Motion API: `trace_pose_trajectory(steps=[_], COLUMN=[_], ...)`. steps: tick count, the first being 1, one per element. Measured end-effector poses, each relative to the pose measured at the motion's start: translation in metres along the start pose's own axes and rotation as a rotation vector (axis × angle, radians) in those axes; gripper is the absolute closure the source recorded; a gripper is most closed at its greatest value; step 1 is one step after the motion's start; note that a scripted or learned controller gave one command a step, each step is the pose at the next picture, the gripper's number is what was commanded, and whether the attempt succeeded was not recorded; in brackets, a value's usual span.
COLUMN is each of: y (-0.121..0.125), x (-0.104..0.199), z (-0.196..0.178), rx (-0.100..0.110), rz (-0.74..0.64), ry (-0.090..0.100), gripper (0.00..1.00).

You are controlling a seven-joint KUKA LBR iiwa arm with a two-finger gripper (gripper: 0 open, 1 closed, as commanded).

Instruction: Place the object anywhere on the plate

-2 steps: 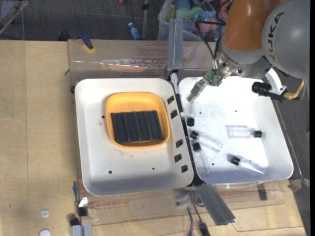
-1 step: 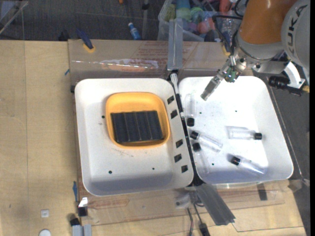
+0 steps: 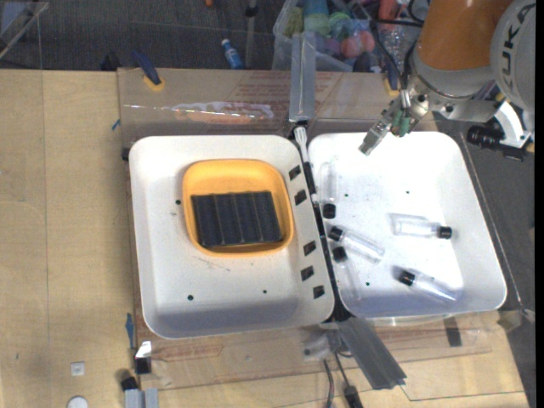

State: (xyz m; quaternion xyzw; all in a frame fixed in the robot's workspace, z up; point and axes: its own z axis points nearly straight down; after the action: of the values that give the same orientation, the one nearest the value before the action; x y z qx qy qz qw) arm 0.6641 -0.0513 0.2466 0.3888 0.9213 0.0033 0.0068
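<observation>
The gripper (image 3: 378, 138) is seen above the far edge of the right bin (image 3: 476, 185), near that bin's far left corner, slung from the grey arm (image 3: 463, 32) with its orange band. Nothing is seen between its fingers; whether they stand wide or narrow cannot be told, as the tip is small and blurred.

The task's things appear to be the clear vials with black caps lying in the right bin. One clear vial (image 3: 418, 226) lies toward the middle of the bin's floor, its cap pointing to the right edge. A second vial (image 3: 422, 282) lies nearer the front edge, and a third vial (image 3: 355, 243) lies close to the left wall, beside small black caps. All are well apart from the gripper, on the side of the bin nearer the front edge.

The orange plate (image 3: 194, 179) sits in the left bin (image 3: 153, 296), toward its far half, and a dark ribbed block (image 3: 236, 218) already covers most of the plate's floor.

The step in hand is judged to be the reach for a pick. It would be done best on the middle vial, which lies free of walls and neighbours. The fingers should be set across its narrow width, not along its length, and lowered squarely, since a smooth round tube is likely to roll or slip. A placement would be best aimed at the bare orange rim or onto the block.
</observation>
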Motion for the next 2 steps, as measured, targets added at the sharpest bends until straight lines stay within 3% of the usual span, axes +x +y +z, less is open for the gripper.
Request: trace_pose_trajectory(steps=[1, 2], y=[-0.010, -0.055], x=[-0.009, -0.053], z=[-0.013, -0.097], rx=[0.004, 0.005], rz=[-0.268, -0.323], ry=[0.004, 0.005], gripper=[1.00, 1.00])
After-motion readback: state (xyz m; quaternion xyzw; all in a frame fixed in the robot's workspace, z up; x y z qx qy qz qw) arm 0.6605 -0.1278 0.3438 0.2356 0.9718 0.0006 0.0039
